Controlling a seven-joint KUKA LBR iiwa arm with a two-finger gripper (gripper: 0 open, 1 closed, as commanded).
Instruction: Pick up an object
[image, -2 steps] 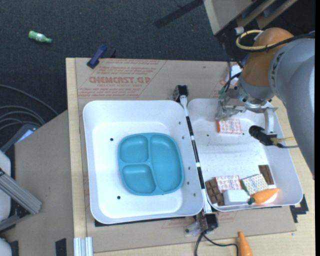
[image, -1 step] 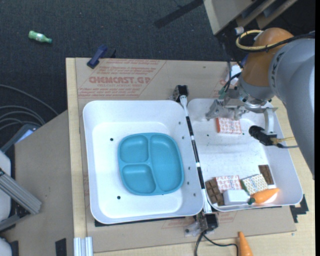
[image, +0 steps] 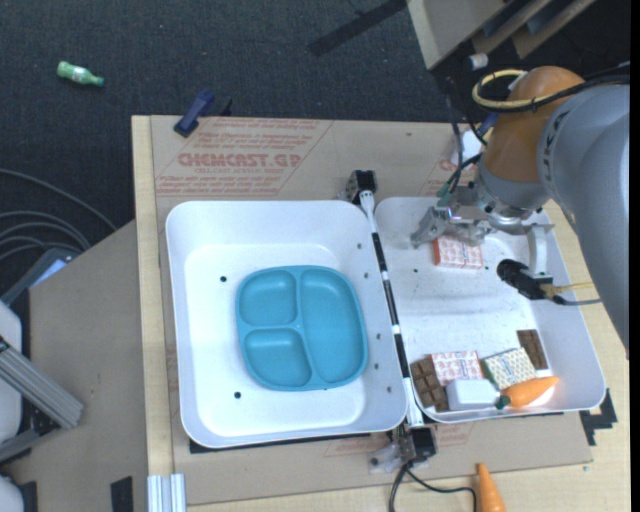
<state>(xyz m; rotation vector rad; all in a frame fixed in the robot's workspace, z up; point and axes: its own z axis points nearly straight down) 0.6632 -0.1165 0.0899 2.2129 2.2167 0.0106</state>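
The relation that matters is between the jaws (image: 458, 232) and the small red-and-white packet (image: 459, 254) in the right bin (image: 420, 215): the packet lies directly beneath and just toward the near side of the tips, close under them, with its long axis running roughly along the bin's far edge, left to right across the view. The arm (image: 540, 125) comes down from the far right corner of the bench (image: 250, 150), its orange band above the wrist, and the jaws hang over the far-left part of the right bin, not far from the divider between the two bins. They look spread, one finger out to the left of the packet's far edge and the other toward its right, and nothing sits between them; whether the tips touch the packet I cannot tell. My judgement is that a short straight descent would straddle the packet across its short side, with little sideways correction needed. The other candidates lie well apart from the jaws, bunched in the near right corner of the same bin: a carrot (image: 530, 393), a white block (image: 470, 393) and some patterned packets (image: 455, 363). The left bin (image: 200, 320) carries a blue divided plate (image: 300, 326)
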